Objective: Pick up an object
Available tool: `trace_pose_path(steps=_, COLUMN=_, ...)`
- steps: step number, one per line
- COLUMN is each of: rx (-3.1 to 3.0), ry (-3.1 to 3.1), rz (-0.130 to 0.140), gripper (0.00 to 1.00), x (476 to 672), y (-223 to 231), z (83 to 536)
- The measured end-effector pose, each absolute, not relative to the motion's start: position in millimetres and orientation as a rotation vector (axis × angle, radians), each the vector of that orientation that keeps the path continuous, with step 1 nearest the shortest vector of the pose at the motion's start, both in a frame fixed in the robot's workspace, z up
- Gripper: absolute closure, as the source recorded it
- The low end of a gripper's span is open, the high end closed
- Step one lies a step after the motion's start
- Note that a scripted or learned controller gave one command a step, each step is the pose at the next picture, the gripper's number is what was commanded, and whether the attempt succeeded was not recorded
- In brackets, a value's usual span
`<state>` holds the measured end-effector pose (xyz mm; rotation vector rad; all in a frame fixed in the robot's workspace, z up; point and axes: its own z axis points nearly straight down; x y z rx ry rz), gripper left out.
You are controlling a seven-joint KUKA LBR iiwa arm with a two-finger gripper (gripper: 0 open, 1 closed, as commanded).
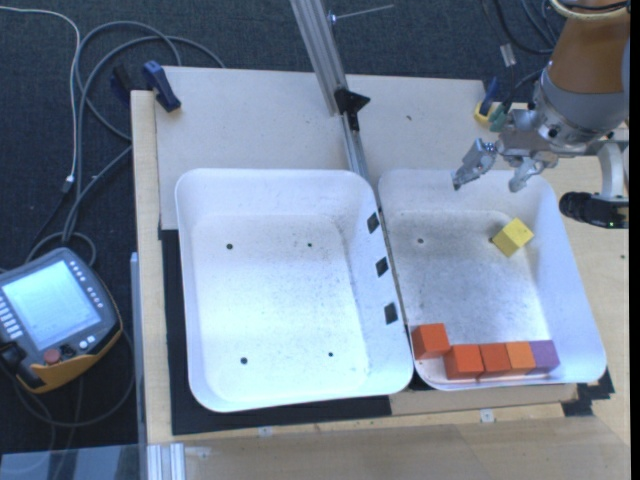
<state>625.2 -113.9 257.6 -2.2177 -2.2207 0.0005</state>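
Observation:
A yellow cube [512, 236] lies in the right bin [470, 278], near its far right side. Along that bin's near edge sits a row of blocks: a red-orange one [431, 340], two more orange ones [480, 359], and a purple one [544, 353] at the right end. My gripper [494, 169] hangs above the far rim of the right bin, up and left of the yellow cube. Its two fingers are spread apart with nothing between them.
The left bin [280, 288] stands beside the right one. A slanted metal pole [320, 43] rises from the bench behind the bins. A blue clamp [160, 83] sits at the bench's far left corner. A teach pendant [50, 318] lies off the bench at the left.

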Motion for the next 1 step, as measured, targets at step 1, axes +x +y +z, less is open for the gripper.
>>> trace_pose_path(steps=1, rx=-2.222, ry=-2.210, rz=0.009, gripper=0.00, x=596.1, y=-193.6, z=154.2)
